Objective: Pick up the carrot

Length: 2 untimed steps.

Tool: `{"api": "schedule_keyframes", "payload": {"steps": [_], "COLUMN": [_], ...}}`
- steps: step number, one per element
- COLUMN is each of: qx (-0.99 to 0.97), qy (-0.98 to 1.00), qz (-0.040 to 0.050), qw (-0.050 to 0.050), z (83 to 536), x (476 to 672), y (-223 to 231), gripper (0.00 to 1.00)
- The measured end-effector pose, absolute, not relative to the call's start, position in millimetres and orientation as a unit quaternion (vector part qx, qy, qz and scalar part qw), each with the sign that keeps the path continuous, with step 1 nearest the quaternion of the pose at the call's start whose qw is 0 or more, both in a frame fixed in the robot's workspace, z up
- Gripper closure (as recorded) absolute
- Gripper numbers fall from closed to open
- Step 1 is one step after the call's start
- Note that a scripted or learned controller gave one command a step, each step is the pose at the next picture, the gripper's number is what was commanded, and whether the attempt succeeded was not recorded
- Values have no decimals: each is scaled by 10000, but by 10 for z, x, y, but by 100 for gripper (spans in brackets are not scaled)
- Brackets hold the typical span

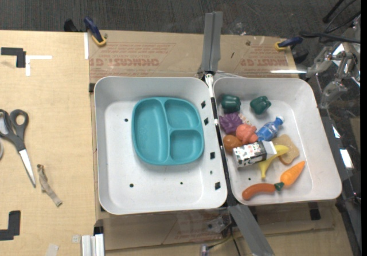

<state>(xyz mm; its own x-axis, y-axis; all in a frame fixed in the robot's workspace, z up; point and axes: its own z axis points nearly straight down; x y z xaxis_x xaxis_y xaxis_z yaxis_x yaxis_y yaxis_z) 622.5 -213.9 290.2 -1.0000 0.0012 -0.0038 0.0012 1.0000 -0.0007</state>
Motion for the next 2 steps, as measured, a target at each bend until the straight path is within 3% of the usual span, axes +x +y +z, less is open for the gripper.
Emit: {"api": "schedule_keyframes", "payload": {"steps": [1,2], "qx": [-524,-231], "qy": [9986,9997], "qz": [-4,-18], "qw": [15,44], "z": [1931,960], "x": [5597,5117], "y": [-2062,-2225], "gripper": [0,0]}}
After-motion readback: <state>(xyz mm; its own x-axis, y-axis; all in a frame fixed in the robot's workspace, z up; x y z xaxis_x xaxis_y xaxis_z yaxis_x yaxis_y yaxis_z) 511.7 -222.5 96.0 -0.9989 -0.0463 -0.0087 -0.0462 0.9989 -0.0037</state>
